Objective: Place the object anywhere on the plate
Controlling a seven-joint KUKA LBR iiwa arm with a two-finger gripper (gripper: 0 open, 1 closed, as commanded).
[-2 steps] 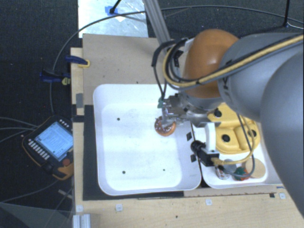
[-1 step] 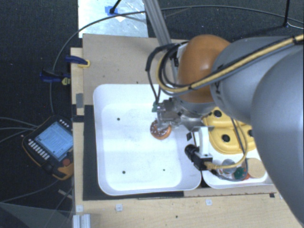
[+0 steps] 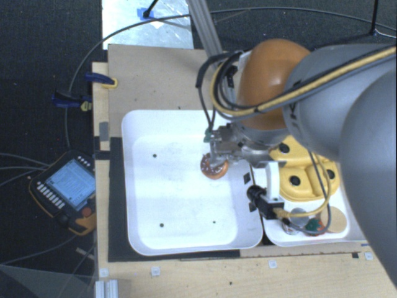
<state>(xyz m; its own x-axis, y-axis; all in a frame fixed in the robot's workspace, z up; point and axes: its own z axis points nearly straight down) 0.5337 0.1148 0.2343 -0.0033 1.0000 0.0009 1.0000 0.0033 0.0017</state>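
The jaws (image 3: 216,160) sit over a small brown round object (image 3: 215,168) in the left bin (image 3: 180,241); grip cannot be told. Lift straight, confirm hold, then seek the plate

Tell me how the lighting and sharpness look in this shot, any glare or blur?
Camera view: even, soft light; the left shallow white bin looks bright, nearly washed out, with faint shadows. The glossy orange arm band shows mild sheen. The big grey arm is close and soft-focused. The small round brown object under the hand is slightly blurry.
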